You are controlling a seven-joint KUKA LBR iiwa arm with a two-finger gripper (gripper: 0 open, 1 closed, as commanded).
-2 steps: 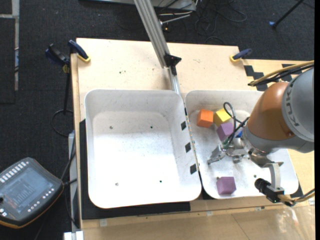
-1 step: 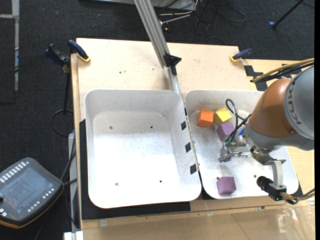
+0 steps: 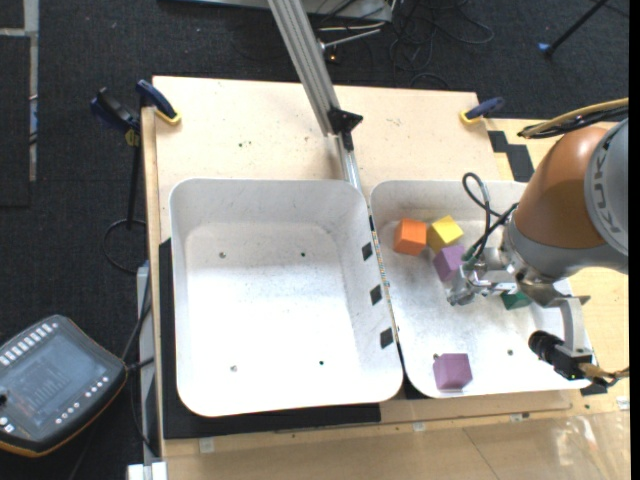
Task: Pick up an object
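Observation:
In the right bin (image 3: 420, 368) an orange cube (image 3: 410, 237), a yellow cube (image 3: 446, 232) and a light purple block (image 3: 449, 262) sit close together near the back. A darker purple cube (image 3: 452, 371) lies alone toward the front edge. My gripper (image 3: 461, 290) hangs low in the right bin, just in front of and right of the light purple block, nearly touching it. A small green piece (image 3: 516, 301) peeks out beside the wrist. The arm's orange band (image 3: 560, 198) covers the bin's right side.
The left bin (image 3: 190, 268) stands beside the right one, and a ridge with black marks (image 3: 378, 293) parts them. A slanted metal pole (image 3: 305, 48) reaches down to the bins' back edge. Clamps (image 3: 160, 103) hold the board's corners. A pendant (image 3: 50, 383) lies at lower left.

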